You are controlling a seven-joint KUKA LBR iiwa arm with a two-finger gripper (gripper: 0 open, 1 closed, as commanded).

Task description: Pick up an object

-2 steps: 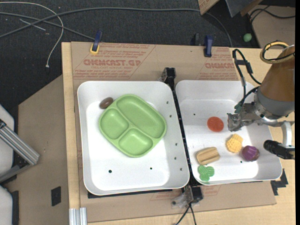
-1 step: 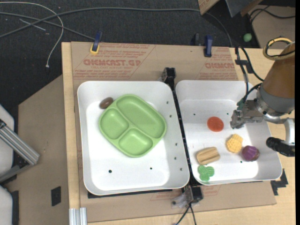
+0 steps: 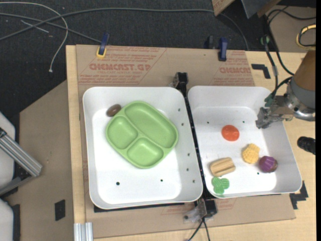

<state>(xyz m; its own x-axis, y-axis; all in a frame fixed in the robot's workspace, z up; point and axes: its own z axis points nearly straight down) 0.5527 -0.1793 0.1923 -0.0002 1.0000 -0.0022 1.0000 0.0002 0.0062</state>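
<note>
The hand [image 3: 265,118] hangs over the right white plastic bin's [image 3: 200,134] far right side, apparently gripping nothing; small round orange toy [image 3: 230,133] lies nearby

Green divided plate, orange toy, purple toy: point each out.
Green divided plate [image 3: 142,133], camera view, centre ridge.
Orange toy [image 3: 230,133], camera view, top middle.
Purple toy [image 3: 267,163], camera view, body middle.

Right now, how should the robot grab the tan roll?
Probably from straight above, across the middle of the roll, pinching its long sides. It lies flat, tilted a little, with bare floor along both long sides; the green piece sits just below.
</note>
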